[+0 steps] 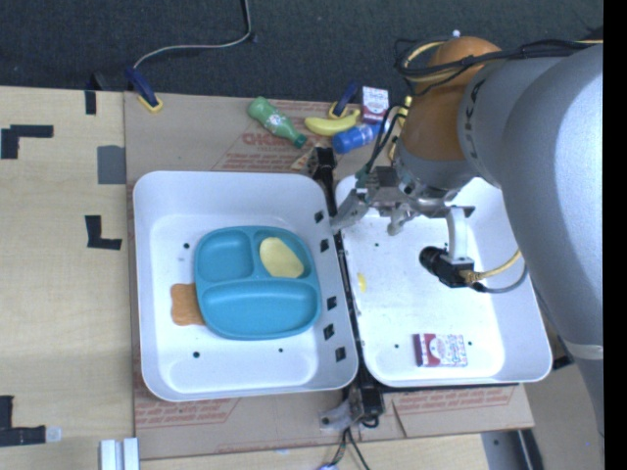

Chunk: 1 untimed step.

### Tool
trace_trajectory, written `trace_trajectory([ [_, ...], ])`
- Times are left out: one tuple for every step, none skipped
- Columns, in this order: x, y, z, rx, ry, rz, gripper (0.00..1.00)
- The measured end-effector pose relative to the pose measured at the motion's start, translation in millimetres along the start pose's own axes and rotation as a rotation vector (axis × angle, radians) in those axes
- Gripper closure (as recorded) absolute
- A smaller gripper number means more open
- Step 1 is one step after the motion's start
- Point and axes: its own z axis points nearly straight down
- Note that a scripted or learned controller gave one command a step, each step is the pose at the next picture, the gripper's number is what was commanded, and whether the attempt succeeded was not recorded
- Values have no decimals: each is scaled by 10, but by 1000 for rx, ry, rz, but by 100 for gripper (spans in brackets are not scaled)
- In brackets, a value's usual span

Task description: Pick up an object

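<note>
Your two-finger metal gripper (377,215) hangs over the right shallow white bin (509,355); you cannot tell its grip.

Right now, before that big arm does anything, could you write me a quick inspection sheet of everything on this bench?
Surface: bench with two shallow white bins, left bin and right bin, side by side.
Job's things: blue divided plate in the left bin with a yellow piece in its upper right compartment; an orange-brown piece touches its left edge. Small red and white packet lies in the right bin.
Clutter: green bottle, banana, blue item and small box behind the bins.
Grippers: gripper above the right bin's far left corner; nothing seen in it.
Cables: black cable on the dark floor; yellow hose on the arm.
Surroundings: dark carpet beyond the bench.
</note>
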Motion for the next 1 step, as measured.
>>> trace_trajectory([
  [-450,344,-730,-3,-1,1,0],
])
